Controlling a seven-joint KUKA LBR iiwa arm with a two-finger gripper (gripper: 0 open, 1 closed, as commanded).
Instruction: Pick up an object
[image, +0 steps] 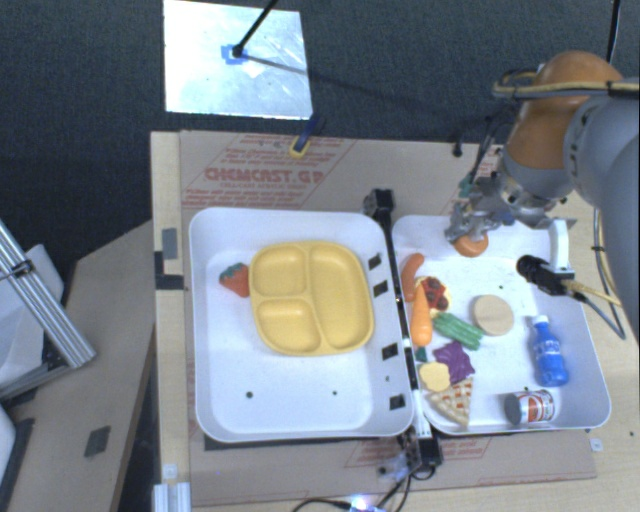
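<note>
The robot's gripper (468, 230) hung low over the far left corner of the right bin (590, 395), directly above a small round orange toy (468, 245) that lay on the bin floor, touching or nearly touching it; whether the gripper was open, closed or gripping the toy could not be told from the overhead camera. The grey arm (600, 140) reached in from the right. Nearer the camera, the same bin held a clutter of play food along its left wall: a sausage (411, 268), a carrot (421, 320), a green piece (457, 329), a purple piece (455, 358) and a pizza slice (452, 402). A tan disc (492, 314) sat mid-bin, well apart from the orange toy, with a blue bottle (548, 352) and a can (528, 407) toward the near right corner. In the left bin (215, 400), a yellow divided plate (305, 297) lay beside a strawberry (235, 279). Both bins rested on cardboard (260, 170) on the table (110, 300).
</note>
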